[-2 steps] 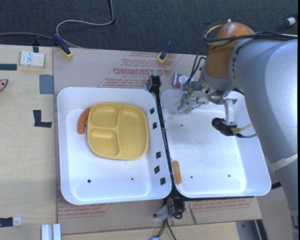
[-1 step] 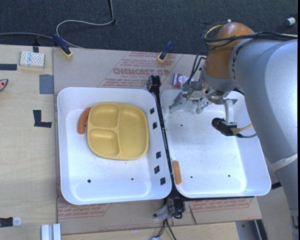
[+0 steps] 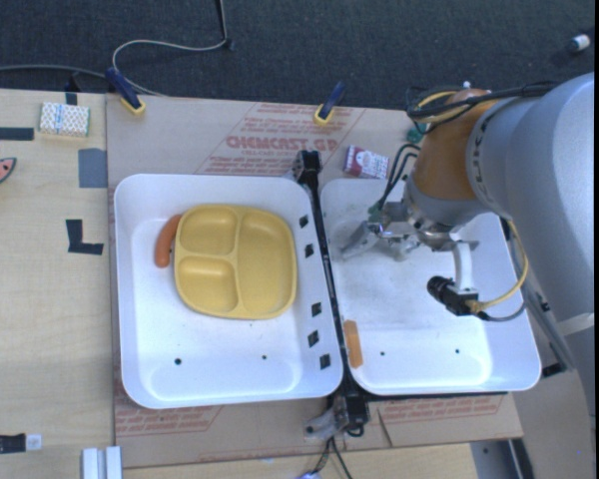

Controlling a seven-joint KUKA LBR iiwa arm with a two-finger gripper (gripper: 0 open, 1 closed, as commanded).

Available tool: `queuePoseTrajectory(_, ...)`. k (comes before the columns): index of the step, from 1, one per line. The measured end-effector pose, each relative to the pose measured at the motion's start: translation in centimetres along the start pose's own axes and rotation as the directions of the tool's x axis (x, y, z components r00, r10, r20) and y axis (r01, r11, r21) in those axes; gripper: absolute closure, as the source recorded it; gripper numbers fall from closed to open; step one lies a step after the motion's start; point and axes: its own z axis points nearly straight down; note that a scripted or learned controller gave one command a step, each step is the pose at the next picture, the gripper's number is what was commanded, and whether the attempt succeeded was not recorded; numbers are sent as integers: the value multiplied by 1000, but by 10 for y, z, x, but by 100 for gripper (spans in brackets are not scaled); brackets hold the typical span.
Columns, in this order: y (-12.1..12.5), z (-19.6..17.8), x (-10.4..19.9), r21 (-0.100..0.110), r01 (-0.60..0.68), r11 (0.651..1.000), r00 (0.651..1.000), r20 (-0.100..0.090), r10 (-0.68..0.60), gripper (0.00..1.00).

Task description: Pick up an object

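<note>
**Bench contents, two bins and arm**

Landmark: the black divider [image 3: 317, 257] where the two white bins meet.

- Left bin [image 3: 150, 357]: directly left of the divider. Holds a yellow plate [image 3: 235, 260] with three compartments, lying flat in the bin's upper half, near the divider but apart from it. An orange sausage-shaped piece [image 3: 164, 241] lies against the plate's far side from the divider, partly tucked under its rim.
- Right bin [image 3: 429, 362]: directly right of the divider. A small orange piece [image 3: 352, 342] lies at its lower left, just beside the divider.
- Arm [image 3: 539, 168]: grey with an orange band, reaching in over the right bin's upper half.
- Gripper [image 3: 357, 240]: low over the right bin, pointing toward the divider and close to it. Its fingers appear spread, with nothing seen between them; whether they touch the bin floor cannot be told.
- Small red-and-white packet [image 3: 364, 162]: on the cardboard above the right bin, just right of the divider's top end.
- Two blue-and-yellow clamps [image 3: 125, 88] [image 3: 329, 106]: on the cardboard's upper edge.
</note>
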Motion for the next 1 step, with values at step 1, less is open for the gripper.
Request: queuePoseTrajectory(1,1,-10,0,-2,0,1000,1000,1,0,100)
